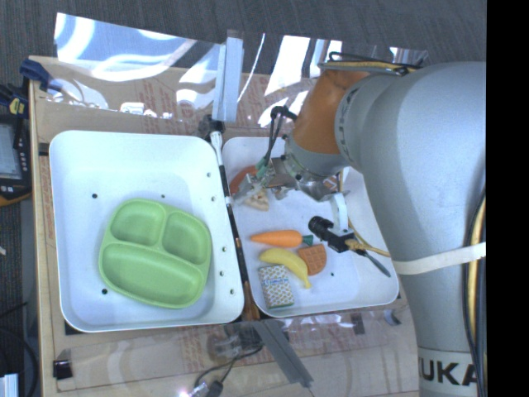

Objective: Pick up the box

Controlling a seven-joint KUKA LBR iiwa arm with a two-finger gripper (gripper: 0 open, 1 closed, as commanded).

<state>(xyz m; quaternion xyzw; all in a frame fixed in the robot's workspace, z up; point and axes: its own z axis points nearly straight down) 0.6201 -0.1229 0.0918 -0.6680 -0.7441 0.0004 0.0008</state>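
Note:
The box (277, 286) is a small green-and-white carton lying flat near the front edge of the right bin (364, 284). The gripper (269, 179) is at the back left of that bin, well behind the box, low over a brown food piece (242, 179) and a pale bread-like piece (257, 199). Nothing of the box is near the gripper. The grey arm with its orange band (322, 122) covers the bin's back right part.
An orange carrot (278, 238), a yellow banana (287, 263) and a round orange-brown piece (314, 259) lie between the gripper and the box. A black cable part (329, 231) hangs beside them. The left bin (74, 188) holds a green divided plate (157, 253).

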